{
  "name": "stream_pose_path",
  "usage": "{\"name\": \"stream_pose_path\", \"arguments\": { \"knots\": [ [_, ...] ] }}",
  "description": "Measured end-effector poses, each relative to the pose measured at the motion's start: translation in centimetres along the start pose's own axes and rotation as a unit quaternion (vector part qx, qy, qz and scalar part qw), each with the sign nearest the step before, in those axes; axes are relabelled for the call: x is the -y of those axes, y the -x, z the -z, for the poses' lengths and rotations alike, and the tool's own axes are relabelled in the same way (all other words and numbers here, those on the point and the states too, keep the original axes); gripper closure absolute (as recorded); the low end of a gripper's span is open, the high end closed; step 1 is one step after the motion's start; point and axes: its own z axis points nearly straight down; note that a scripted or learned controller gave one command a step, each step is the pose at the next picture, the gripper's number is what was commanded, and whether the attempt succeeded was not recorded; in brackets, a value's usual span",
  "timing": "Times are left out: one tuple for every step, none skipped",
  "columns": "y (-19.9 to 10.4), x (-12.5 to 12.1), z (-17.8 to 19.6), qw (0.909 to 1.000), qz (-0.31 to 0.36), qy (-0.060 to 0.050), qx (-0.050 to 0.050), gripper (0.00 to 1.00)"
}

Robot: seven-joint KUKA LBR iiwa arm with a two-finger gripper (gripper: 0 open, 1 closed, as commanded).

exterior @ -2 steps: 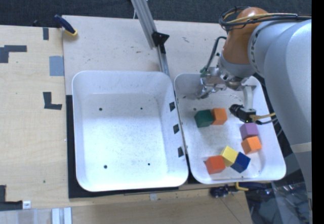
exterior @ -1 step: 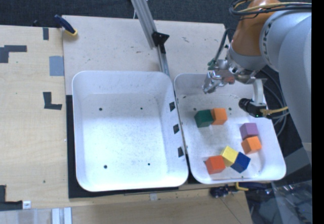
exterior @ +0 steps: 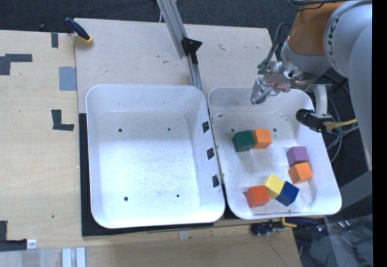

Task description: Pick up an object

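Observation:
The right white bin holds several small blocks. A green block touches an orange block near the bin's middle. A purple block sits above another orange block by the right wall. At the front lie a red-orange block, a yellow block and a blue block, bunched together. My gripper hangs over the bin's far edge, above and behind the green block, with nothing seen in it.
The left white bin stands beside the right one. A slanted metal bar runs down to the bins' far junction. A blue and yellow tool lies on the bench at the far left. Cables hang over the right bin's right rim.

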Motion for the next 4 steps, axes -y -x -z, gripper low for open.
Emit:
{"name": "stream_pose_path", "arguments": {
  "knots": [
    [0.0,-0.1,4.7,1.0,0.0,0.0,0.0,1.0],
    [-5.2,0.6,3.6,1.0,0.002,-0.003,-0.001,1.0],
    [-10.5,-0.3,2.9,1.0,0.003,-0.003,-0.001,1.0],
    [-16.4,-0.7,3.7,1.0,0.003,-0.002,-0.001,1.0]
  ]
}}
